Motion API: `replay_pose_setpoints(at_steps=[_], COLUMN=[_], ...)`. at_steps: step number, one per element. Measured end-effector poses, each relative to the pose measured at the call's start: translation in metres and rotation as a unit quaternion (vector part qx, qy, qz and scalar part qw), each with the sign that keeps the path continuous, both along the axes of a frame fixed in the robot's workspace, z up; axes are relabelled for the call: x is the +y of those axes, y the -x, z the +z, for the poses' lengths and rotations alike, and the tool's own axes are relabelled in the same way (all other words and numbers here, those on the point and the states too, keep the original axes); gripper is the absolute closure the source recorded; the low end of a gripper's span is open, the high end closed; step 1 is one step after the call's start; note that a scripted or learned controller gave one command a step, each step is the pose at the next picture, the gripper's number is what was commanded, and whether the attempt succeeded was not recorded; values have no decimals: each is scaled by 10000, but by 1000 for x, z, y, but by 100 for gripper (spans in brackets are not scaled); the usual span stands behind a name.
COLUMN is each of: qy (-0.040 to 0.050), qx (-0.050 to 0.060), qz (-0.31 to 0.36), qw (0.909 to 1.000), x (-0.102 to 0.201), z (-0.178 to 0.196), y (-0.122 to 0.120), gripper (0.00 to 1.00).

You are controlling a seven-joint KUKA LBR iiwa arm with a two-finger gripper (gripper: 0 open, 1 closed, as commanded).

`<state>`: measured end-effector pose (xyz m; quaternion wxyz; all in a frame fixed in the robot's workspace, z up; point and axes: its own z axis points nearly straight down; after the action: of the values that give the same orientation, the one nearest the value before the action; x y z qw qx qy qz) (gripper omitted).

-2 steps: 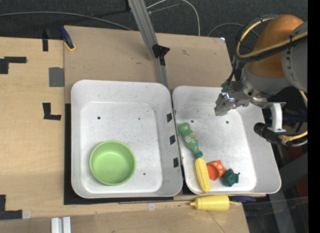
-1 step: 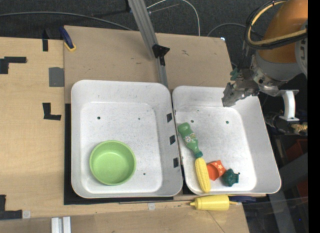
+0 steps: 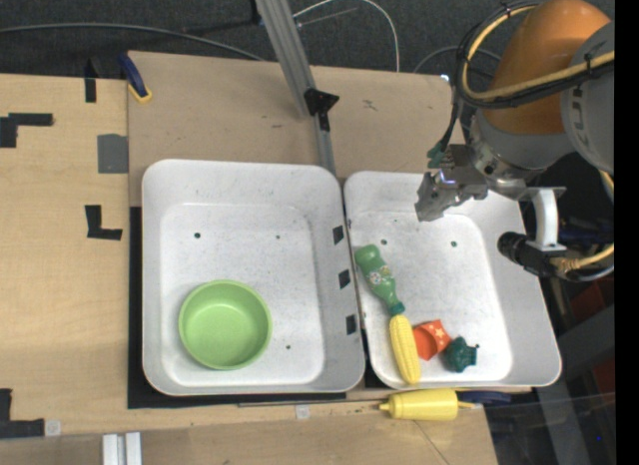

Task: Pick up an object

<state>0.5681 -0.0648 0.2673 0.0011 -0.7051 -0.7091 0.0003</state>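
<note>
Toys wait in the right bin's near half, gripper poised over its far edge.

Green bottle point(image 3: 376, 274), yellow corn point(image 3: 403, 347), orange piece point(image 3: 431, 338) and dark green toy point(image 3: 460, 354) crowd the near edge of the right bin point(image 3: 519, 283), likely tumbled there. The gripper point(image 3: 437, 199) hangs apart from them, holding nothing; I cannot tell whether its claw is apart or together. A green bowl point(image 3: 225, 324) sits in the left bin's point(image 3: 240, 189) near-left corner.

Robot lab, taped plywood bench point(image 3: 230, 124), white bins point(image 3: 240, 179)
</note>
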Motion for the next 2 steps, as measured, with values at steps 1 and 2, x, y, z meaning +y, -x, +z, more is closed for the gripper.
replay_pose_setpoints(at_steps=[1,2], qy=[1,0], qx=[14,16], qz=[-2,2], qw=[10000,10000], x=[47,100], z=[-13,-30], y=[20,36], gripper=[100,100])
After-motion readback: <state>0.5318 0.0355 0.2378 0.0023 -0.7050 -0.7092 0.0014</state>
